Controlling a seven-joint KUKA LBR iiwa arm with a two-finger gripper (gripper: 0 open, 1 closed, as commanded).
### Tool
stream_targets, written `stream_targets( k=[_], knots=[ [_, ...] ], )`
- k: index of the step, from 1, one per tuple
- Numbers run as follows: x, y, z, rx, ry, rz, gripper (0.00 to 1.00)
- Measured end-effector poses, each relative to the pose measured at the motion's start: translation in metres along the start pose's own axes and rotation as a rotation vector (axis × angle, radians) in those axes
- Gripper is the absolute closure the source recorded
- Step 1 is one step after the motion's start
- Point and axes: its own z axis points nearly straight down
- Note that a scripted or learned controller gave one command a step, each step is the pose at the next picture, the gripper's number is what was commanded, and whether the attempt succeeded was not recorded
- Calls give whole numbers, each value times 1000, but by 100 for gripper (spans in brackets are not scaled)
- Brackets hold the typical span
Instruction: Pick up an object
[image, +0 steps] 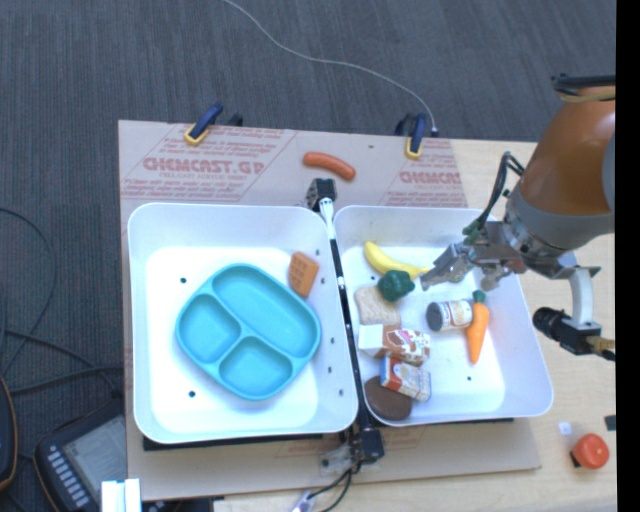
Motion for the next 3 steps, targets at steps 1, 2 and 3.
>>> stream_targets(
  k=[1,2,3],
  knots=[
    [-47,25,131,3,1,1,0],
    [-47,26,120,1,0,1,100],
    [-47,26,120,1,0,0,0]
  ],
)
